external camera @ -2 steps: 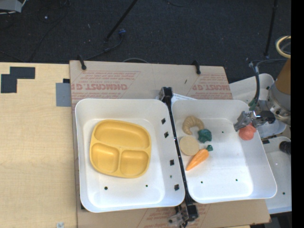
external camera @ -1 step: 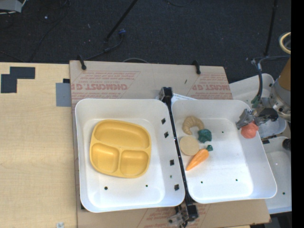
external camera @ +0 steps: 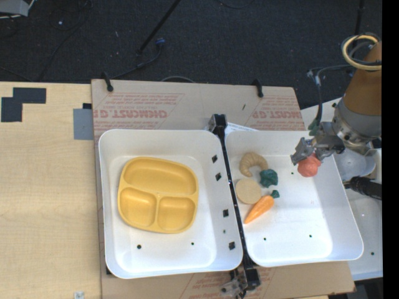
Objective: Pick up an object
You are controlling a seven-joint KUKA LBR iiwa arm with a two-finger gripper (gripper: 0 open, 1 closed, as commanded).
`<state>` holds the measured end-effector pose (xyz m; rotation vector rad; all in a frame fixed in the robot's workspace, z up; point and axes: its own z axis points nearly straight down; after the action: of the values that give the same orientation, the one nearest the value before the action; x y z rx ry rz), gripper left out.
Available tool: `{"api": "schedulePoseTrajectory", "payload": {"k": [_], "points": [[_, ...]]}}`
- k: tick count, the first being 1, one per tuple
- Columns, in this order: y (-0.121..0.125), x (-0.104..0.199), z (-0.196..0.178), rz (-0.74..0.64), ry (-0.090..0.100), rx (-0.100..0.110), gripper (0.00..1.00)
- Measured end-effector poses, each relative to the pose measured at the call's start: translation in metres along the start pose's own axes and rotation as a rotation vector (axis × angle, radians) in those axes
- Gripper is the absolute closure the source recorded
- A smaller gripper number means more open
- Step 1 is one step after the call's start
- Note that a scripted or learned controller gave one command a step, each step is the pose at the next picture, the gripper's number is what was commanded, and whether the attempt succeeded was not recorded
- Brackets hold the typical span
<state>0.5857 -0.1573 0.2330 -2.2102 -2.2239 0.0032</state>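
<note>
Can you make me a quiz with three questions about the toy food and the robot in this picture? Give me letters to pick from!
1. Where is the yellow tray?
A. in the left bin
B. in the right bin
C. on the floor

2. What colour is the carrot?
A. blue
B. orange
C. white

3. What is the red toy doing?
A. lying in the tray
B. sitting under the carrot
C. hanging at the gripper, above the right bin

Answers: 1 A, the tray fills the left bin. 2 B, it is orange with a green top. 3 C, the red toy sits right at the gripper's tip.
</note>
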Motion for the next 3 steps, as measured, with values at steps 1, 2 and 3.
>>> {"api": "schedulePoseTrajectory", "payload": {"k": [1, 2, 3], "points": [[0.014, 0.042, 0.005, 0.001, -0.001, 0.001, 1.0], [0.02, 0.086, 0.005, 0.001, -0.001, 0.001, 1.0], [0.032, 0.132, 0.001, 0.001, -0.002, 0.001, 1.0]]}}
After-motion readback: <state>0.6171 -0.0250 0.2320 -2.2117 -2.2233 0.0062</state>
